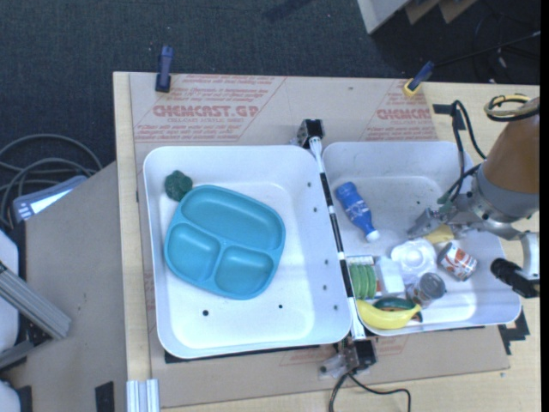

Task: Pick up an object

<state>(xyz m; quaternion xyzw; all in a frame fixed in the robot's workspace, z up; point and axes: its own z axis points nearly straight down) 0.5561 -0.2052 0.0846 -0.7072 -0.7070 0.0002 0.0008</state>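
Clutter fills the lower part of the right bin (pixel 403 157), and much of it you will find hard to sort out. The gripper (pixel 431 224) sits low at the right of the frame, among the objects, its tip lost against them, so you cannot tell whether it is released or clenched. The arm (pixel 513 166) above it is cut off by the right edge. Just below it lie a white lid-like piece (pixel 411 254), a small can (pixel 457 262) and a metallic round thing (pixel 428 287), too small to name. A banana (pixel 388 314) lies along the bin's lower edge beside a green packet (pixel 364 278). A blue bottle (pixel 355 209) lies apart, toward the divider. In the left bin (pixel 257 324) you see a blue sectioned plate (pixel 225 240) and a dark green lump (pixel 177 184).
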